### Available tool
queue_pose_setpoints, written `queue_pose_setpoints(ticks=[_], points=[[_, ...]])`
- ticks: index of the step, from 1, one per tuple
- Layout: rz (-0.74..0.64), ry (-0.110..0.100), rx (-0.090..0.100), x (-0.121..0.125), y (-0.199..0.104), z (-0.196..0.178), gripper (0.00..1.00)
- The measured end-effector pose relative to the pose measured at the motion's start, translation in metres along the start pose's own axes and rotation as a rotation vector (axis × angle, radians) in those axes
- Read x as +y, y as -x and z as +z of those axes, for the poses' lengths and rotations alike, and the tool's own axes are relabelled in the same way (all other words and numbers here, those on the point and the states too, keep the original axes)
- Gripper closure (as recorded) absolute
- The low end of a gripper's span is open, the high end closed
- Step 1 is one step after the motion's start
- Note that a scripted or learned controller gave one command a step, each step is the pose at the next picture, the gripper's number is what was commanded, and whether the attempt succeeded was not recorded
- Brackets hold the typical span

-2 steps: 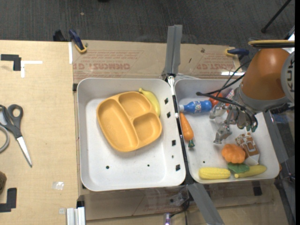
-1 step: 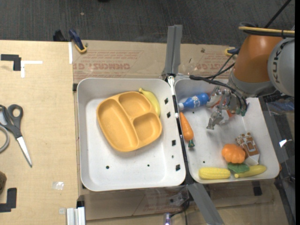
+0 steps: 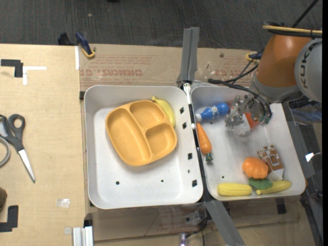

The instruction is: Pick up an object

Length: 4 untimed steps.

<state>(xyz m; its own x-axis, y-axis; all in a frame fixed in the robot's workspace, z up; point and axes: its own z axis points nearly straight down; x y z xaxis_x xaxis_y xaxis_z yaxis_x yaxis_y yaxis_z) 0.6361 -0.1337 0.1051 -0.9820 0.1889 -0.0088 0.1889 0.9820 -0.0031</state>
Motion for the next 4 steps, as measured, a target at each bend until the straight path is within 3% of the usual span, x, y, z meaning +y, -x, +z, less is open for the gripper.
queue_pose_setpoints(ticks=[1, 2, 3, 4], points=[[0.224, 0.002, 0.003, 0.016, 0.006, 0.011, 1.00], [0.223, -0.002, 0.037, 0.016, -0.002, 0.016, 0.00], [0.326, 0.002, 0.008, -0.023, -0.075, 0.012, 0.00], [0.347, 0.002, 0.008, -0.059, -0.132, 0.012, 0.00]])
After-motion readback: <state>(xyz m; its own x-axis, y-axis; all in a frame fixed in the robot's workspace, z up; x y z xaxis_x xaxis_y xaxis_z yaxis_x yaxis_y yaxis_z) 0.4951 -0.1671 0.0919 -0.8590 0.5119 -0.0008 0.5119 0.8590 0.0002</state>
